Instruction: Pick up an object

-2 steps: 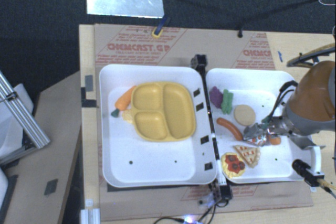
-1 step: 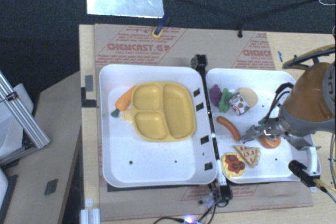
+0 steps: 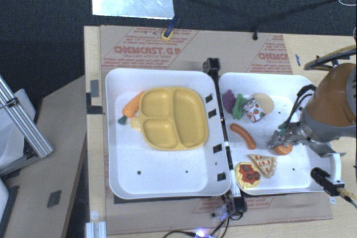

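A: Right bin (image 3: 301,187), near to far?

B: Nearest the viewer, a round toy pizza (image 3: 247,174) and a pizza slice (image 3: 263,164) just beside it. Beyond them, a toy sausage (image 3: 243,135) (lying aslant). Farthest, a small printed carton (image 3: 254,111), green and purple toys beside it.

A: And the gripper (image 3: 280,141)?

B: Right of the sausage, low over an orange piece (image 3: 283,149); whether its fingers grip, I cannot tell.

A: Left bin (image 3: 120,175)?

B: A yellow divided plate (image 3: 170,118), a toy carrot (image 3: 131,105) touching its left rim.
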Robot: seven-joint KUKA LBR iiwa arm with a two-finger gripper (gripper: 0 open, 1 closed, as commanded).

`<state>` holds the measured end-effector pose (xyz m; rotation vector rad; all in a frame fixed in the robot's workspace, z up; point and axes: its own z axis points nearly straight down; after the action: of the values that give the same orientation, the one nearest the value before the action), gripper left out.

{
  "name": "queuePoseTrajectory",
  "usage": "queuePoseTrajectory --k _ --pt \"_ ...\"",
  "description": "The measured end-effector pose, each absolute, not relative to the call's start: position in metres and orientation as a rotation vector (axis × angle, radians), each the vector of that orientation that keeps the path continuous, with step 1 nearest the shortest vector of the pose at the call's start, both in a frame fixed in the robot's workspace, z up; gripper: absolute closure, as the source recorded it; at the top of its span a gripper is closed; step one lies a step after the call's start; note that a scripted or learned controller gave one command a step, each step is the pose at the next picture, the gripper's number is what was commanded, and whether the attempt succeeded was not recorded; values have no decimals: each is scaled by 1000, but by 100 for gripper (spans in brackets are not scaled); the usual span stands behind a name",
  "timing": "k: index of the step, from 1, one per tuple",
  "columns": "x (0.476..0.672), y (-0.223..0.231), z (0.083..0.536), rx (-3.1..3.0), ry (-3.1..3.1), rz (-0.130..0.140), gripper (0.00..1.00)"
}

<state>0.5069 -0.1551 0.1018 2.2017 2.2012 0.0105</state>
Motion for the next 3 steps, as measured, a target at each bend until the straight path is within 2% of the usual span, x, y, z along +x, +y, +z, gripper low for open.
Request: queuePoseTrajectory --k 3 --pt "510 -153 227 2212 2223 5 100"
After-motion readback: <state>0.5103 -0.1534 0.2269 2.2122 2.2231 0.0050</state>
